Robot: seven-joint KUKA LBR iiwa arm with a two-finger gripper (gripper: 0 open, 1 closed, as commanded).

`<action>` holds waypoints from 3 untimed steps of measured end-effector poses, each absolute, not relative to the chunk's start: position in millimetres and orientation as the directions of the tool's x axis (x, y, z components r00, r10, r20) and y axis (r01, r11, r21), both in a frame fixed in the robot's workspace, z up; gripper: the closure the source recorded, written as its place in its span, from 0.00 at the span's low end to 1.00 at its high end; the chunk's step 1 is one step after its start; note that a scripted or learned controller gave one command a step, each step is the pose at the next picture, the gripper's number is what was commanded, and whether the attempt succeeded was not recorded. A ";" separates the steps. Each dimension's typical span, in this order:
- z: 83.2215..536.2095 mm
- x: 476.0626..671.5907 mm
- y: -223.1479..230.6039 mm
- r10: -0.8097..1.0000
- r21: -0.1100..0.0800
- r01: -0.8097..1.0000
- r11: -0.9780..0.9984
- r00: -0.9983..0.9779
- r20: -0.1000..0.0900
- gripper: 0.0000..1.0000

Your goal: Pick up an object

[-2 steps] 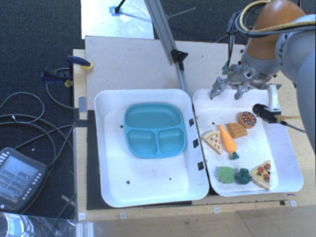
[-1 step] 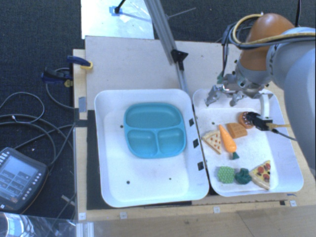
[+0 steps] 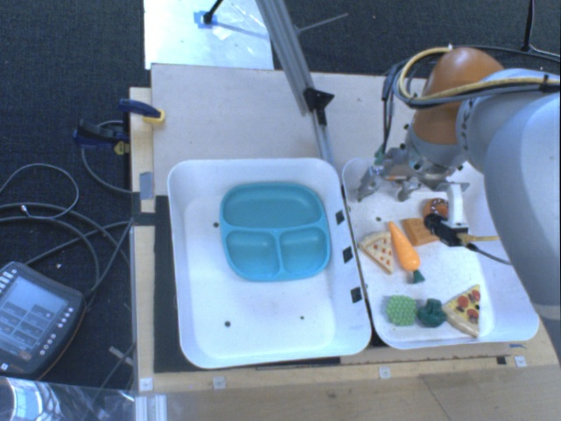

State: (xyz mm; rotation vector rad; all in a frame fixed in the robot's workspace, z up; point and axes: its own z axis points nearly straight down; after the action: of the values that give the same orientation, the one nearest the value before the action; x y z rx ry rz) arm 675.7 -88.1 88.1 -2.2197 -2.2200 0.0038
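The grey arm (image 3: pixel 517 139) reaches in from the right of the frame, and its gripper (image 3: pixel 387 182) hangs over the upper left part of the right bin (image 3: pixel 491 274). From where I stand I cannot tell whether the gripper is spread or pressed together, and I see nothing caught in it.

The toy food all lies in that right bin, below the gripper. A triangular cracker (image 3: pixel 379 251) sits near the bin's left wall with a carrot (image 3: pixel 405 247) just beside it on the right, tip pointing up the frame. An orange block (image 3: pixel 418 231) lies against the carrot's upper right. Along the lower edge of the bin are 3 pieces in a row: a light green bumpy piece (image 3: pixel 401 310), a dark green broccoli (image 3: pixel 430 313) touching it, and a pizza slice (image 3: pixel 465 310) at the right end.

The left bin (image 3: pixel 263 318) holds a blue plate (image 3: pixel 274 231) with 3 compartments, lying flat in its upper half.
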 end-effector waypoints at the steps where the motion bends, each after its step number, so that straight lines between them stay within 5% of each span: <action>1: 103.2 678.2 -88.1 1.000 0.005 1.000 0.000 0.000 0.000 1.00; 3: 230.8 691.1 -87.5 1.000 0.010 1.000 0.006 -0.006 -0.001 1.00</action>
State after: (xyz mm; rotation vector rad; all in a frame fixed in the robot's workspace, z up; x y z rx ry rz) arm 691.1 -87.5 230.8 -2.2199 -2.2339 -0.0100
